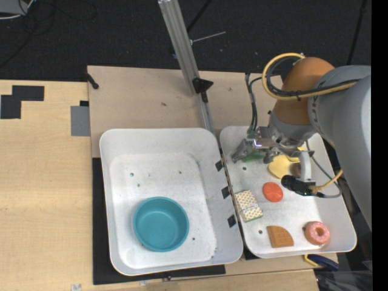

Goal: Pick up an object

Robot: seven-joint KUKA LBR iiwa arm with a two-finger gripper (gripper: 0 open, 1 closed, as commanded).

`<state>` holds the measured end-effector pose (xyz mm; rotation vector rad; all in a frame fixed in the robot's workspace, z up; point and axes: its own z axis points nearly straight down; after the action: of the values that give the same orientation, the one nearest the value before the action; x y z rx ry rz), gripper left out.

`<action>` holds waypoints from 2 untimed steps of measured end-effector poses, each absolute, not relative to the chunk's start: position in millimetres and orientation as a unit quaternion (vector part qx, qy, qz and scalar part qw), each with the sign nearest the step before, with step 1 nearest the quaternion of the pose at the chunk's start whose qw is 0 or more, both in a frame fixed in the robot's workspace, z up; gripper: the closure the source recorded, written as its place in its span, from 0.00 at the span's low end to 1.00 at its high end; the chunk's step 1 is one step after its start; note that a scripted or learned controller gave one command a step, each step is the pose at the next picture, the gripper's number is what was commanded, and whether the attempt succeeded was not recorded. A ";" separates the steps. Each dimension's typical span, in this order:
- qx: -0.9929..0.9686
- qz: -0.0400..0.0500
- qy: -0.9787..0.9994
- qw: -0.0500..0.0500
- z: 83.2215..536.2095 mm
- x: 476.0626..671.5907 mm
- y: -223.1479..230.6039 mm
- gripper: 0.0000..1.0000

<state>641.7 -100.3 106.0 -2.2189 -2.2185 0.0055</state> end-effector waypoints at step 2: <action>-0.707 0.000 -0.707 0.000 101.2 641.6 -100.2 1.00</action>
<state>641.6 -100.2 101.2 -2.2219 -2.2205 0.0006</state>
